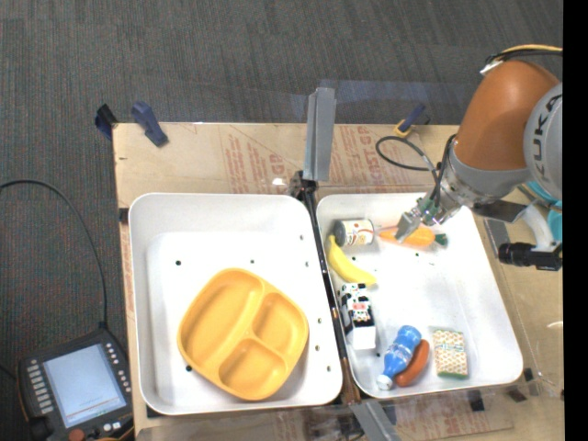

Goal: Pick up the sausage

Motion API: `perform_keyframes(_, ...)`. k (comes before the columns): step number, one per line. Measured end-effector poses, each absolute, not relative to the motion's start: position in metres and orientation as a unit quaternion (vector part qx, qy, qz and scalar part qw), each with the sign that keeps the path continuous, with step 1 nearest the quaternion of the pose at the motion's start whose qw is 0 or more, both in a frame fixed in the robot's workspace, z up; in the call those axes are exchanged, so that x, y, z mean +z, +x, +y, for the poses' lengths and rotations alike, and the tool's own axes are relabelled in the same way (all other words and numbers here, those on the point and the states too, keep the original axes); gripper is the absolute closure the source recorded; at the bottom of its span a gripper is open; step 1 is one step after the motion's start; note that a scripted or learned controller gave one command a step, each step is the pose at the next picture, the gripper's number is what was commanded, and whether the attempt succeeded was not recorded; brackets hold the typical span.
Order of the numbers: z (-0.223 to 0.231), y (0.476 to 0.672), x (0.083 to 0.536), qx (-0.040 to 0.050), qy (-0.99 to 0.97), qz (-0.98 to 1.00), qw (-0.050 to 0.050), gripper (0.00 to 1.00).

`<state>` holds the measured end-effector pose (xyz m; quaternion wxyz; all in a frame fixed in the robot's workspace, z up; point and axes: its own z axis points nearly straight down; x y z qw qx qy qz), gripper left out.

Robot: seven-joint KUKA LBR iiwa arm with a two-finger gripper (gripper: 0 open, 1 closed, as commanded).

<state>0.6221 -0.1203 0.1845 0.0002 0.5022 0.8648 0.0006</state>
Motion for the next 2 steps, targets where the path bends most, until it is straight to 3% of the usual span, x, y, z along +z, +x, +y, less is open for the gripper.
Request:
perform_keyframes(1, -0.145, 0.526, 0.197, 0.0001, 0.519, 0.854, -0.001, 1.0)
perform_keyframes(2, -0.117, 0.576, 0.189, -0.001, 0.734, 0.679, -0.002, 1.0)
